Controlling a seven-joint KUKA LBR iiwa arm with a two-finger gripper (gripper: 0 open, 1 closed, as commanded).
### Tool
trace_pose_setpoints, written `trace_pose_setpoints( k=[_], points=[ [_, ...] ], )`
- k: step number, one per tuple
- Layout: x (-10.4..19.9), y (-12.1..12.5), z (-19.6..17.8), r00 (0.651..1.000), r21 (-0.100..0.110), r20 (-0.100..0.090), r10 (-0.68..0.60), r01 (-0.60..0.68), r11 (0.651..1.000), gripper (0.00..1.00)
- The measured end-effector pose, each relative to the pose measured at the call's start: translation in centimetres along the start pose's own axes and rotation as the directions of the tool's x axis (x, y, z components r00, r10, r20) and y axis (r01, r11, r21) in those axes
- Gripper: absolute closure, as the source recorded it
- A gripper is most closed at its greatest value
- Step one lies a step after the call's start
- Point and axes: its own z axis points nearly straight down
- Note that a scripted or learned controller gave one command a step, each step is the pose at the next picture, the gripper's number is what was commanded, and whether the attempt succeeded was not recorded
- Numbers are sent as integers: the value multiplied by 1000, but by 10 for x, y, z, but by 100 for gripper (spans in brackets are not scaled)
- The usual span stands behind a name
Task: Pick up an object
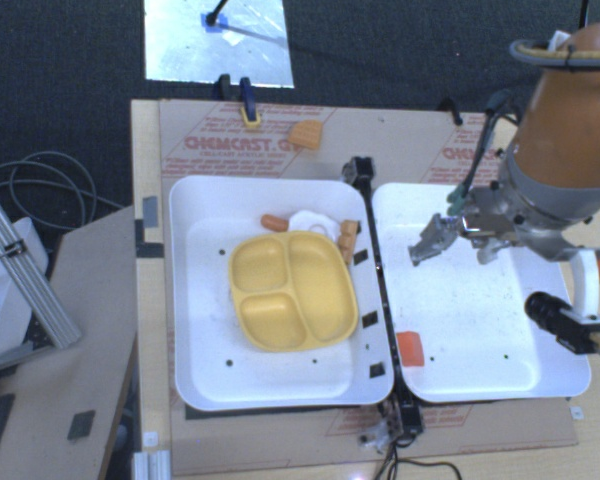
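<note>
Arm (570,118) reaching in from right, hand (430,246) low over right bin (480,368), tilted left; grip state unclear; orange block (409,348) near bin's front-left corner

The bench (310,133) carries two shallow white bins, the left bin (195,298) and the right bin (540,373), touching along their inner rims. Beyond the left bin's far edge, an orange block (305,134), perhaps foam, lies on the printed board.
</note>
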Motion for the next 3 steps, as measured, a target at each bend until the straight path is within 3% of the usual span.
trace_pose_setpoints(
  k=[1, 2, 3],
  points=[
    [-3, 1, -12, 1000, -6, 1, 2, -2, 1000, 100],
    [-3, 1, -12, 1000, -5, 1, 3, -3, 1000, 0],
    [-3, 2, -23, 1000, -9, 1, -2, 2, 1000, 100]
  ],
)
